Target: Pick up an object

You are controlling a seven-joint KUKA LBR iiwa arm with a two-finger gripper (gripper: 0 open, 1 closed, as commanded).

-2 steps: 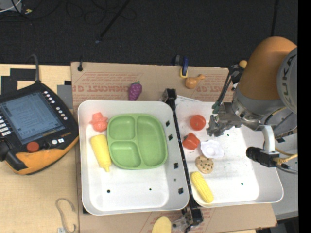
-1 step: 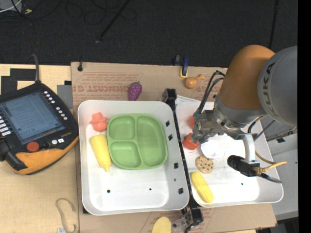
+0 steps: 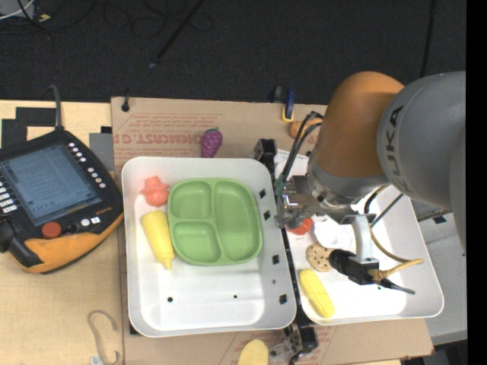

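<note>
My gripper [image 3: 291,217] hangs low over the left edge of the right bin [image 3: 423,295], beneath the grey arm with its orange band. A small red object [image 3: 303,225] lies right at the gripper's tip, partly hidden by it; whether it is touched cannot be seen. A chocolate-chip cookie [image 3: 318,258] lies just in front of it, and a yellow corn cob [image 3: 316,293] lies at the bin's near left corner. The left bin [image 3: 205,310] holds a green divided plate [image 3: 214,221], a yellow corn cob [image 3: 158,237] and a pink-red toy fruit [image 3: 154,192].
A purple grape bunch [image 3: 211,141] lies on the cardboard behind the left bin. A yellow fruit [image 3: 253,352] sits at the front edge below the bins. A teach pendant [image 3: 53,196] rests on the bench at the left. The arm covers the right bin's back half.
</note>
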